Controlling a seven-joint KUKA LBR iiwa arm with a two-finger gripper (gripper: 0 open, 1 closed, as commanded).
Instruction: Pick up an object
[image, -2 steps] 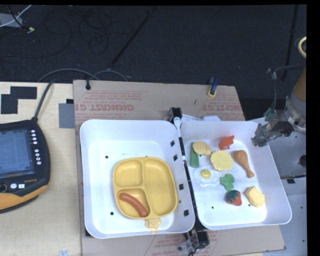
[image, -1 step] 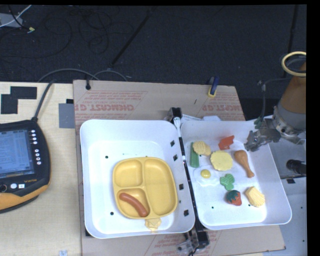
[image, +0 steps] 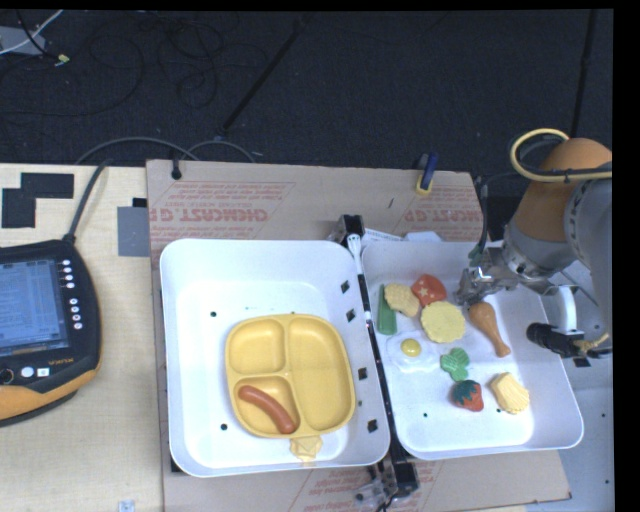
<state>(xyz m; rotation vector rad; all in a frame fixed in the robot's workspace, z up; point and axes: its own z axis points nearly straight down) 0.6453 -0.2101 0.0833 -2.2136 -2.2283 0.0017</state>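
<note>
Grey hand (image: 480, 283) hangs beside the drumstick (image: 489, 326); its grip state cannot be told.

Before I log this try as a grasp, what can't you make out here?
- End effector, camera view: blurred and small, so a hold on anything is unreadable.
- Pale yellow piece: partly hidden under the yellow plate.
- Arm: cut off by the right edge.
</note>
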